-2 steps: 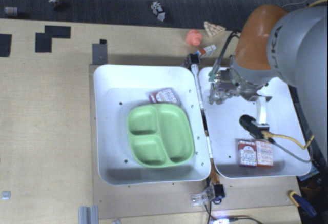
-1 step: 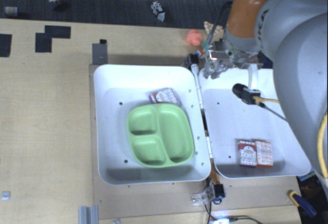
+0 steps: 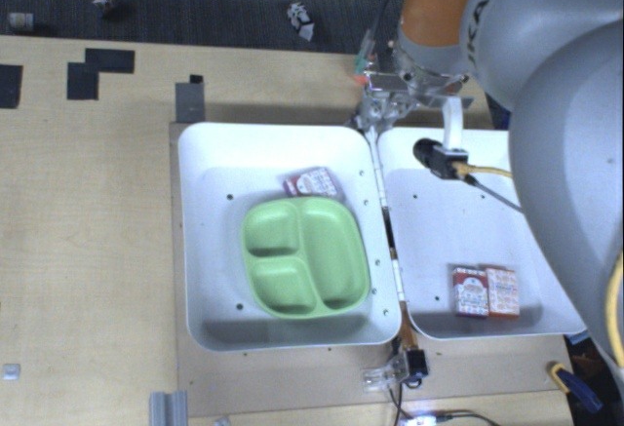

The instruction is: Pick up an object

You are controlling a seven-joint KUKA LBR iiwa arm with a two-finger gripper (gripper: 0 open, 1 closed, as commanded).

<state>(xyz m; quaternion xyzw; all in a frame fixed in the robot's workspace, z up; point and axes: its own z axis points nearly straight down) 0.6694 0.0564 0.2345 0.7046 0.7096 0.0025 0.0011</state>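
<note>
A green divided plate lies in the left bin. A small red and white packet rests just behind it, partly tucked under the plate's far edge. Two small red and white boxes lie side by side in the near part of the right bin. My gripper hangs over the far end of the ridge between the two bins, below the orange wrist band. It is well above and apart from the packet and the boxes. Nothing shows in its grasp.
The grey arm covers the right bin's far right corner and right side. A black cable fitting with a yellow lead hangs over the right bin's far part. Small bits of debris lie on the dark floor beyond the bench.
</note>
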